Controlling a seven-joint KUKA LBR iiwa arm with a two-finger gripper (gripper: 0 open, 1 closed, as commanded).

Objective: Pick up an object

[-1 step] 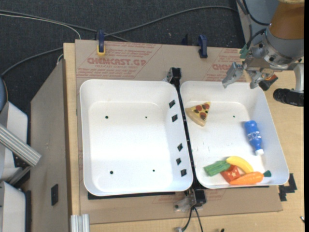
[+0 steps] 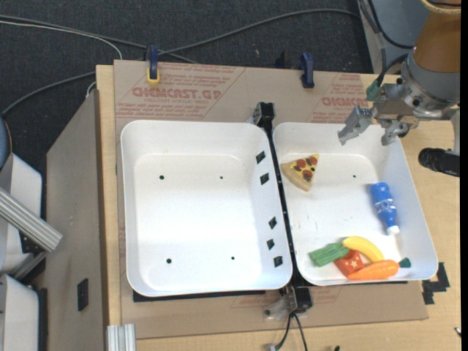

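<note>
The right bin point(image 2: 329, 196) holds a pizza slice point(image 2: 302, 171) near its far left. A blue bottle point(image 2: 383, 206) lies by its right wall. At the near edge sit a green piece point(image 2: 327, 254), a banana point(image 2: 363, 247), a red piece point(image 2: 349, 262) and an orange carrot point(image 2: 376, 270), bunched together. My gripper point(image 2: 371, 129) hangs above the bin's far right corner, open, with its two fingers spread and nothing between them. It is well apart from every object.
The left bin point(image 2: 139, 196) stands beside the right one, with a black divider strip point(image 2: 272, 189) between them. Two clamps point(image 2: 153, 64) hold the cardboard base at the far edge. The arm's grey body fills the upper right corner.
</note>
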